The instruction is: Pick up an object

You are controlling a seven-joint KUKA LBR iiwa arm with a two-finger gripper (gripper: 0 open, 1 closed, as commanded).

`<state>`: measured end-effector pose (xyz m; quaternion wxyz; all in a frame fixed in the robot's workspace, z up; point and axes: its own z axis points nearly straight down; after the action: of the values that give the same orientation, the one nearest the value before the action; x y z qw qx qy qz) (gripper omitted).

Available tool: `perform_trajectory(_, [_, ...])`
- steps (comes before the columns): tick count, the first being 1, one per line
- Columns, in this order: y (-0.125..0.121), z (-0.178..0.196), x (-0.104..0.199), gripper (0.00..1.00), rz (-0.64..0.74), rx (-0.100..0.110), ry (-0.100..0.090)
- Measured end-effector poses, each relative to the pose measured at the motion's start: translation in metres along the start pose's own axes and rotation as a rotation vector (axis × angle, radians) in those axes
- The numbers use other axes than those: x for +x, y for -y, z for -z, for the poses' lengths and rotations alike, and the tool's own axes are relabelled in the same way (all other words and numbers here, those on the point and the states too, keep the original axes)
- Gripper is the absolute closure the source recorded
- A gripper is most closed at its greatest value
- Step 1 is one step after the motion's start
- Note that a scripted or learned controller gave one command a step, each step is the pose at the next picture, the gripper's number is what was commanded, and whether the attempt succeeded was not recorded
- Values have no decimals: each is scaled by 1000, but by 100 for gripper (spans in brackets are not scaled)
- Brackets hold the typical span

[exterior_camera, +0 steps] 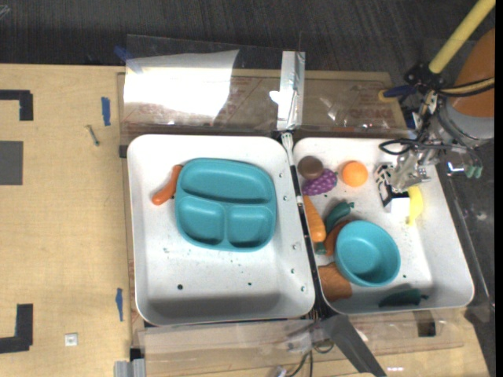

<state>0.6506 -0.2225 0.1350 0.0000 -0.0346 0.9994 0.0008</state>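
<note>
Teal bowl (367,252) sits in the right bin (448,281). Beyond it toward the far corner, the pincer (405,177) hovers over a banana (414,206); I cannot tell its opening or hold.
</note>
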Motion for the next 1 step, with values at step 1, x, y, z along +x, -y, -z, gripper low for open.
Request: perform_trajectory(1, [-50,-26,-22,100,80,0,4])
